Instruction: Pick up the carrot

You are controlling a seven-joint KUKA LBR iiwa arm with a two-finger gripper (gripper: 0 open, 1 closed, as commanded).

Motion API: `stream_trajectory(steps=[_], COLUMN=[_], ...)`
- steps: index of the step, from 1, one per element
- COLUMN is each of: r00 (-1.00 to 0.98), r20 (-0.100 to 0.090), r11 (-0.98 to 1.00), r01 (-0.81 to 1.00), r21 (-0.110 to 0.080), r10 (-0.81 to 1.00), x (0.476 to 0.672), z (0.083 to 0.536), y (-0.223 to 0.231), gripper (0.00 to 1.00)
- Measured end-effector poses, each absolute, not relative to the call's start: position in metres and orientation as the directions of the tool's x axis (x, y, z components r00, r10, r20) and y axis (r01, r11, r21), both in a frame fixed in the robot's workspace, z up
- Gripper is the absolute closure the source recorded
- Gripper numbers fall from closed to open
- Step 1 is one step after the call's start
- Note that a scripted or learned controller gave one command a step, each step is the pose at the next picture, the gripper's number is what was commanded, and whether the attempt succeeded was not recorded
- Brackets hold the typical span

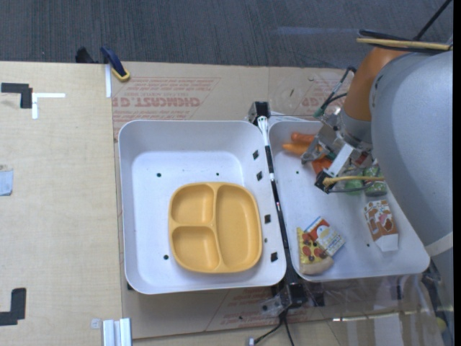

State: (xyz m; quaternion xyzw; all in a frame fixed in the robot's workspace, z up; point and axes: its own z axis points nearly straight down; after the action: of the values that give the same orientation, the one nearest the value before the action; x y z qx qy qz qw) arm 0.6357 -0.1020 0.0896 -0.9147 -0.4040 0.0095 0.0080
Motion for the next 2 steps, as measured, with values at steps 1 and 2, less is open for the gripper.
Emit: stream_trajectory(steps=[1,2], r00=[0.792,0.910], r20=[-0.026,-0.008], r11=[-0.792,-0.910], r01=[0.609,0.415], r21=[-0.027,-0.005], r10=[0.610,0.415], x=[0.645,0.616], z=[0.113,0.091], y=[-0.096,-0.105], gripper=[0.00,0.00])
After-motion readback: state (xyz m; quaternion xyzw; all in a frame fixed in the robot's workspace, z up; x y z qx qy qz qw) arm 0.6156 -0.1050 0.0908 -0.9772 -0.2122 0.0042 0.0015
